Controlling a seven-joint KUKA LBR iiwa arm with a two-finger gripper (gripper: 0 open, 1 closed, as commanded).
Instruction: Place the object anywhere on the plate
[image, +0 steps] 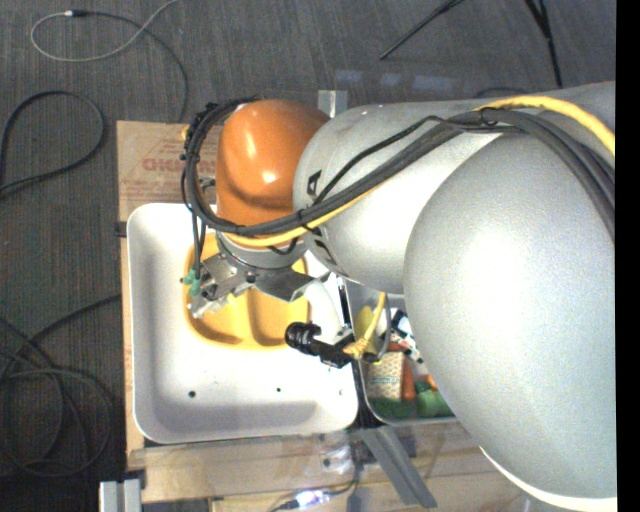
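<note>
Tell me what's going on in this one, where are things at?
The grey arm reaches in from the right and hangs low over the left white bin, its orange band above a yellow plate lying in that bin. The gripper sits at the plate's left edge, something green beside it. The right bin holds a jumble of small colourful items. Whether anything is held can't be made out.

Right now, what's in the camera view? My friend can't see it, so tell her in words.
A big grey robot arm with an orange band hangs over a yellow plate in the left white bin. The right bin holds colourful items.
</note>
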